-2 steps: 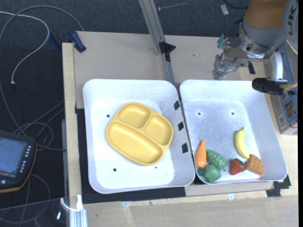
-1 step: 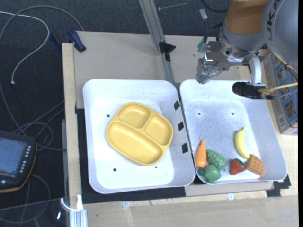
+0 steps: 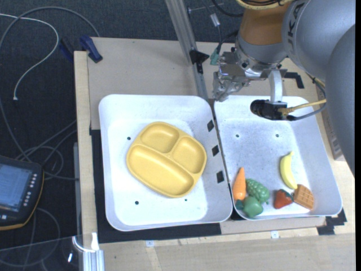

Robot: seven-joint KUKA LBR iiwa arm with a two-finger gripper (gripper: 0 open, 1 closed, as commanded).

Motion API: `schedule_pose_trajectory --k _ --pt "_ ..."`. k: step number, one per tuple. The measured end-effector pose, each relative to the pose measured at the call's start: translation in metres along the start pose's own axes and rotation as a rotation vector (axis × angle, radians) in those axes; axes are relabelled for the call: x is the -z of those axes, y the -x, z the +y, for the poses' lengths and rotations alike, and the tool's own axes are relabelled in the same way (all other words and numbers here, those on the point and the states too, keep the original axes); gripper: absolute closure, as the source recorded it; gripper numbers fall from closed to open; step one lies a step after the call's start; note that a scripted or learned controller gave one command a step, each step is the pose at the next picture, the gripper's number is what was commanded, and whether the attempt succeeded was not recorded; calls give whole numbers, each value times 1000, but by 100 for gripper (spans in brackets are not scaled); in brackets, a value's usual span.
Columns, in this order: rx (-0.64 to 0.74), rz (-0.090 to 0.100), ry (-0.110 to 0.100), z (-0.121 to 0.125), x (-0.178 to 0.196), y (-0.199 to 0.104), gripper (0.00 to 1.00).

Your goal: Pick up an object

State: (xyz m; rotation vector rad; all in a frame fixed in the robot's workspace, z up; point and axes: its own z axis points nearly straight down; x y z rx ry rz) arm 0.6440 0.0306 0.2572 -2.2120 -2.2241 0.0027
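My gripper [image 3: 224, 90] hangs above the far left corner of the right bin [image 3: 265, 140], near the wall between the two bins, and nothing shows between its fingers. Along that bin's near edge lie a toy carrot [image 3: 240, 183], a green bunch of grapes [image 3: 258, 189], a green pepper [image 3: 252, 207], a strawberry [image 3: 282, 199] and a waffle [image 3: 304, 196]. A yellow banana [image 3: 287, 170] rests just beyond the waffle. All of these lie well clear of the gripper, toward the front of the bench.
The left bin [image 3: 113, 168] holds a yellow divided plate [image 3: 166, 158]. A metal post [image 3: 183, 33] rises behind the bins, close to the gripper's left. Cables and a tablet [image 3: 17, 191] lie on the floor at the left.
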Motion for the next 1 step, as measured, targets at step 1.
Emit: schedule_pose_trajectory --k 1 --pt "1 0 1 8 -20 -57 100"
